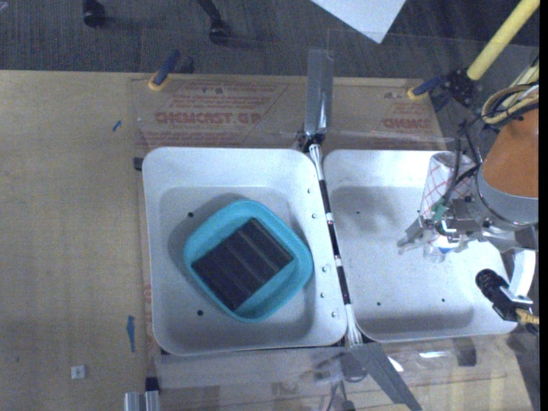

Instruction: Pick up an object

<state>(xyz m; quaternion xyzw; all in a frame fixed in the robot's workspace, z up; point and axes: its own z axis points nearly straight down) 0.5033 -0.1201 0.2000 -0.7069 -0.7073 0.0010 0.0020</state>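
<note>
A white paper cup with a red lattice pattern (437,181) lies at the right side of the right bin (385,289), partly behind the arm's cables. My gripper (431,236) hangs low over the right bin just in front of the cup, and whether it touches the cup is unclear. A small blue and white bit (443,248) peeks out beneath the gripper; I cannot tell what it is. In the left bin (171,178) sits a turquoise square dish (295,259) with a dark ridged block (240,264) lying inside it.
A divider wall (330,229) runs between the two bins. The arm's orange band (518,157) and cables overhang the right bin's right edge. A clear plastic sheet lies behind the bins, and a yellow rod (509,24) is at the top right.
</note>
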